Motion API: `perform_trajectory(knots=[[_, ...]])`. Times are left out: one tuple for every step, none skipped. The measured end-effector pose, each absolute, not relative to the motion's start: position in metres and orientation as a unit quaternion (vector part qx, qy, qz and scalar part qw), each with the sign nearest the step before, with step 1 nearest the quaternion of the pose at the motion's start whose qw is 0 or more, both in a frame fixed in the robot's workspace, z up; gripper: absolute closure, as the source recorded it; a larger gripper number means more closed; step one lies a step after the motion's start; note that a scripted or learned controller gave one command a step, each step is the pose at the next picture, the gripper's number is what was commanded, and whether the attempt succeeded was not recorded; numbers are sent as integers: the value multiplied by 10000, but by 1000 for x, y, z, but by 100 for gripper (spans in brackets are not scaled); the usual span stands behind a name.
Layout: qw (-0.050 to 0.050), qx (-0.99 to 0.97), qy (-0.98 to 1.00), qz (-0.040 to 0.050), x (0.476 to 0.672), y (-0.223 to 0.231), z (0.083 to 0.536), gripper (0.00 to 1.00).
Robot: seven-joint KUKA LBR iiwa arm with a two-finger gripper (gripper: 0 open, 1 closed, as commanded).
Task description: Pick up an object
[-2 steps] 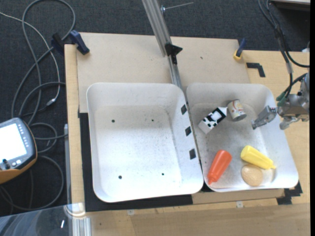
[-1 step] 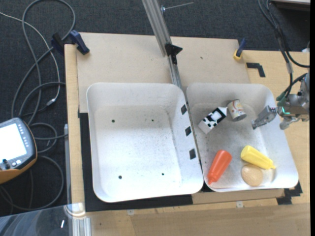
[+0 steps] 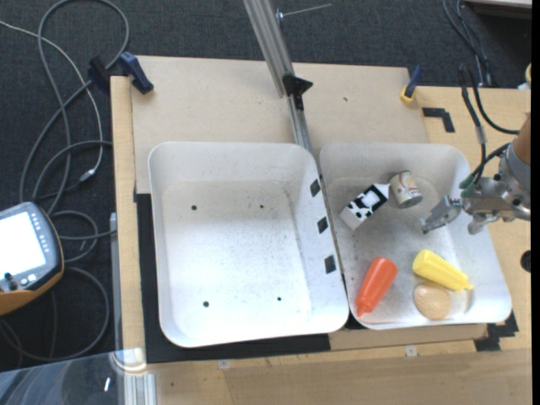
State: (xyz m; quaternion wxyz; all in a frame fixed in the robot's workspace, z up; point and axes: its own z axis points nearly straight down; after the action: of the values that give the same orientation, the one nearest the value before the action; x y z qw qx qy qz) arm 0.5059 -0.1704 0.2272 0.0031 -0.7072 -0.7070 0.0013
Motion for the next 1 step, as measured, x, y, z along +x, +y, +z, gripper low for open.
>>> perform_trajectory(knots=[[39, -7076, -7066, 16, 500, -178, 169, 0]])
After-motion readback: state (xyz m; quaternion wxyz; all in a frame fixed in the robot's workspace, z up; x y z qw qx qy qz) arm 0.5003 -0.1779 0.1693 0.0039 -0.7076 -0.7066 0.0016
